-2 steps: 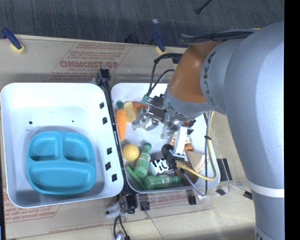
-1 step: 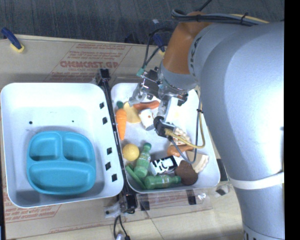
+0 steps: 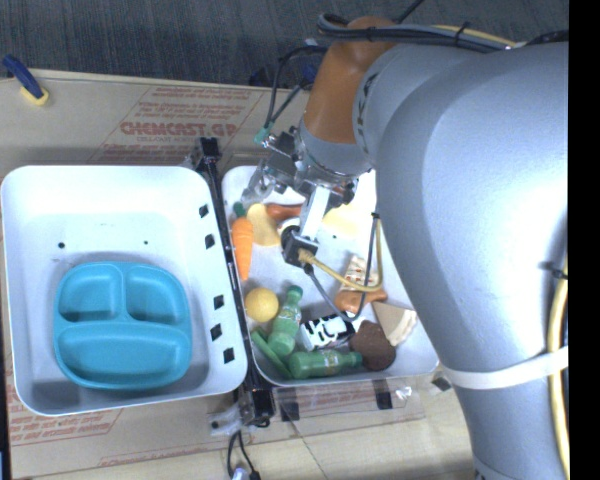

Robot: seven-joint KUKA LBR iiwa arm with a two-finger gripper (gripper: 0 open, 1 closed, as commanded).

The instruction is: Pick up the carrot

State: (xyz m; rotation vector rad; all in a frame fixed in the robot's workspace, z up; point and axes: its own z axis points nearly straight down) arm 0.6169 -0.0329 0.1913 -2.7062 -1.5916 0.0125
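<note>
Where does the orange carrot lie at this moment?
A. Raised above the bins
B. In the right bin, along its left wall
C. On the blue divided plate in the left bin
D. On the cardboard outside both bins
B: the orange carrot lies lengthwise in the right white bin, against its left wall and just above the yellow lemon; the blue divided plate sits in the left white bin.

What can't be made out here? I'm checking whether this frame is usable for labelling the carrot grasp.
- End effector: its grip state is unreadable in the camera view, cluttered by cables and wrist.
- Carrot: top end tucked under the end effector.
- Right bin: far side covered by the arm.
</note>
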